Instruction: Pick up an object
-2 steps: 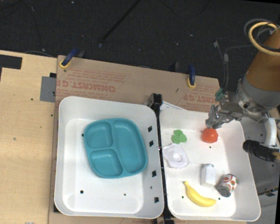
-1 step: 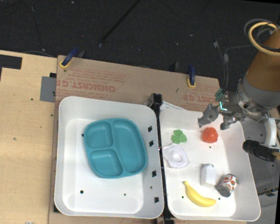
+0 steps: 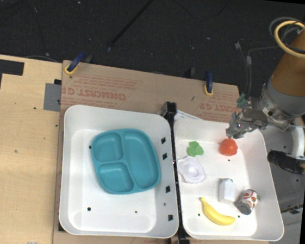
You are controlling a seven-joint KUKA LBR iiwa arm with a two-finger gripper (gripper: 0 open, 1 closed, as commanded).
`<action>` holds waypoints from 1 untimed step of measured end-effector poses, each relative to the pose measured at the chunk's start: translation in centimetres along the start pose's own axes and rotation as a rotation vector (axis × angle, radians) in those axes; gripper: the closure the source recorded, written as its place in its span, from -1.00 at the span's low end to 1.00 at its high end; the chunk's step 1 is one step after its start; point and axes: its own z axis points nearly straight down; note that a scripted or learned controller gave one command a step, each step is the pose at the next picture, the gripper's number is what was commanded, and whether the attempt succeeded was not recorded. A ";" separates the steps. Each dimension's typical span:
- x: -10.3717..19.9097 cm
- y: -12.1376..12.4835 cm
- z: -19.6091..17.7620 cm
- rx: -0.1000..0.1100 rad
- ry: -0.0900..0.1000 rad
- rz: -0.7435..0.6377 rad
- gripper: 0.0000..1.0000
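Note:
The right bin holds a red tomato-like ball near its far edge, a green leafy piece, a white round lid-like piece, a white block, a yellow banana and a small patterned can. My gripper hangs just above and behind the red ball, at the bin's far rim, with nothing seen between its fingers.
The left bin holds a teal divided plate. A black divider runs between the bins. Clamps hold the cardboard at the back. The arm fills the upper right.

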 end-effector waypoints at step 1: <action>0.0 0.0 0.0 0.000 0.000 0.000 -1.00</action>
